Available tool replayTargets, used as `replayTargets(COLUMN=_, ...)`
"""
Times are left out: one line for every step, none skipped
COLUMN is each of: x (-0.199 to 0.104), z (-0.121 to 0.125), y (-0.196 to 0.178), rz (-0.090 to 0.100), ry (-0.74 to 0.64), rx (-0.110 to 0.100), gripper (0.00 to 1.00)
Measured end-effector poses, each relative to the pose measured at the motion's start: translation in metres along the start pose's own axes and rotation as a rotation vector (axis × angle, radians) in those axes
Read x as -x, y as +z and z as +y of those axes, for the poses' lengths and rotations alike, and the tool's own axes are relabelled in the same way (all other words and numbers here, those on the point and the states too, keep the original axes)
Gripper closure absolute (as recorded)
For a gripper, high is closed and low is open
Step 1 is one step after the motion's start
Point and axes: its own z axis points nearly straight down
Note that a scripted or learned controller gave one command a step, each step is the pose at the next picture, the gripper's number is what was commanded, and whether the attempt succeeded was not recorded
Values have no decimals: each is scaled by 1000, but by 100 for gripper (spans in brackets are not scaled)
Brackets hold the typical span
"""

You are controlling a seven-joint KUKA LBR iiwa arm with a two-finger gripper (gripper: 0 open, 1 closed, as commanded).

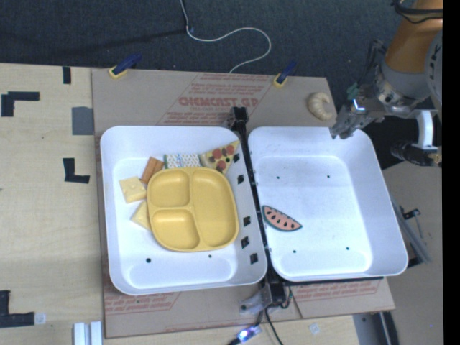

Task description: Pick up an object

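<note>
Camera view: watermelon slice (281,219) well apart from gripper (345,126)

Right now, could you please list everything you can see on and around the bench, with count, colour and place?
bins: two, white, side by side on the cardboard; left bin, right bin
divided plate: one, yellow, middle of the left bin
small flat pieces: several, yellow, tan and patterned, tucked along the plate's left and top edges
pizza slice toy: one, tan with red spots, top right of the left bin
watermelon slice: one, red with green rind, lower left of the right bin
beige lump: one, on the cardboard above the right bin
cardboard sheet: one, brown, under both bins
clips: two, blue and yellow, at the cardboard's top edge
cable: one, white, on the dark floor
gripper: one, grey, over the right bin's top right corner
</note>
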Motion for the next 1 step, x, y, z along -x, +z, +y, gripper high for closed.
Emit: replayTargets(x=-51, z=-19, y=-9, rz=0, ry=-3, rx=-4, gripper=100)
